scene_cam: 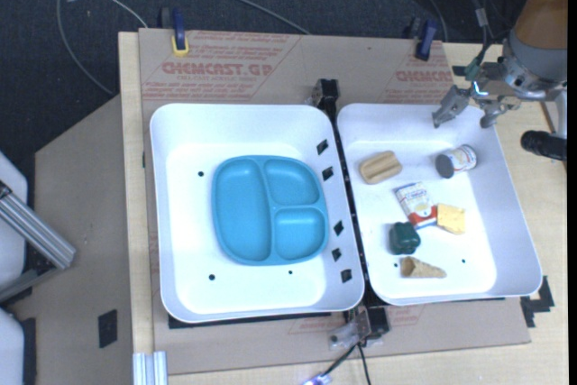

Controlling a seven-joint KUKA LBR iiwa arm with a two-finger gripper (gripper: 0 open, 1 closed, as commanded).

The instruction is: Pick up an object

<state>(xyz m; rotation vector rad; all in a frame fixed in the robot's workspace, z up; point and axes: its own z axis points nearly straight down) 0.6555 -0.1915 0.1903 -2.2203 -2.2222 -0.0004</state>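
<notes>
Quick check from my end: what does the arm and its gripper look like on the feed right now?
The arm is grey with an orange band above the wrist. Below that sits a metallic grey wrist housing, and thin dark cables run along its side. The gripper has two slim grey fingers and a small bluish glint near its base.

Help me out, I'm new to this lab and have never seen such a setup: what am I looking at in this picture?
One camera above a bench looks down at a slant. The robot arm reaches in from the right; its gripper is open, holding nothing, above the right bin. That bin holds a tan bread-like piece, a small can, a red-and-white packet, a yellow piece, a dark green block and a cone. The left bin holds a blue divided plate.
</notes>
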